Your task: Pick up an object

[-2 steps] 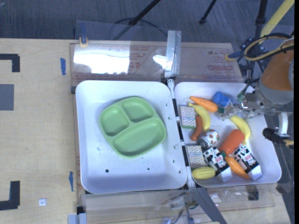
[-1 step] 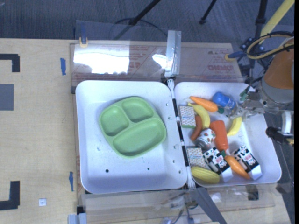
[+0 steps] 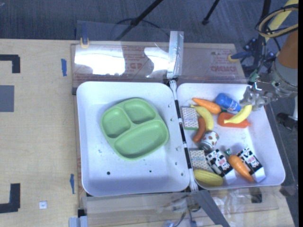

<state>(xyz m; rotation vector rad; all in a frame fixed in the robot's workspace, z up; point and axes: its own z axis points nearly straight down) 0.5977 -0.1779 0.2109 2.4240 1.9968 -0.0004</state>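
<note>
You saw the gripper low at the right bin's two o'clock corner, beside the yellow banana. Nothing was lifted yet; I cannot tell its grasp state.

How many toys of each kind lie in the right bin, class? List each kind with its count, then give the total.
Bananas: 3
Carrots: 2
Cow-print cartons: 2
Blue can: 1
Patterned packets: 2
Ball: 1
Orange sausage: 1
Total: 12
</note>
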